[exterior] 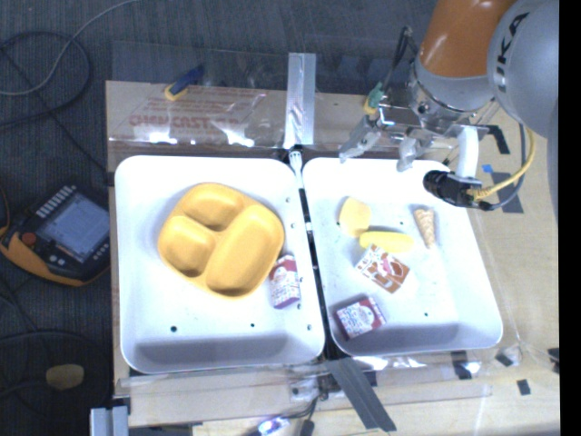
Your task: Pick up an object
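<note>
My gripper (379,150) hangs over the far rim of the right bin (472,307), open, with nothing between its fingers. Below it in that bin lie a round yellow piece (355,214), a long yellow piece (386,240), a small cone (425,225), a red and white packet (382,270) and a dark red packet (359,316). The left bin (145,325) holds a large yellow lumpy object (221,237) and a small red and white pouch (285,282) near the divider.
The grey and orange arm (481,34) fills the top right corner. A black cable connector (449,187) dangles over the right bin's far right corner. A handheld pendant (59,234) lies on the floor to the left of the bench.
</note>
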You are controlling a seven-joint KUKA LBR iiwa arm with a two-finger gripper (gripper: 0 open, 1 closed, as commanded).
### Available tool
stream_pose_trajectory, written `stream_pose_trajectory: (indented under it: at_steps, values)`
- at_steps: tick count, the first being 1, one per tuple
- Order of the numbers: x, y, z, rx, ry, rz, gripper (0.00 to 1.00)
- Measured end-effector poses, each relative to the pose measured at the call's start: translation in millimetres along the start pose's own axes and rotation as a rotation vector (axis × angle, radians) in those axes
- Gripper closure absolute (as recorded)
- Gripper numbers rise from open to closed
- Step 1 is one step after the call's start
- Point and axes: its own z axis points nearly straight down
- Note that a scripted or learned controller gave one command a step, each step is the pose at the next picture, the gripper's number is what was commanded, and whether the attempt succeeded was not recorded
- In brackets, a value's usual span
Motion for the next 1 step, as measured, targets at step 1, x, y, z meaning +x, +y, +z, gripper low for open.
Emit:
stream_pose_trajectory:
  at_steps: [1]
  values:
    - [-43.0,-56.8,86.4,0.001,-0.002,0.024,0.00]
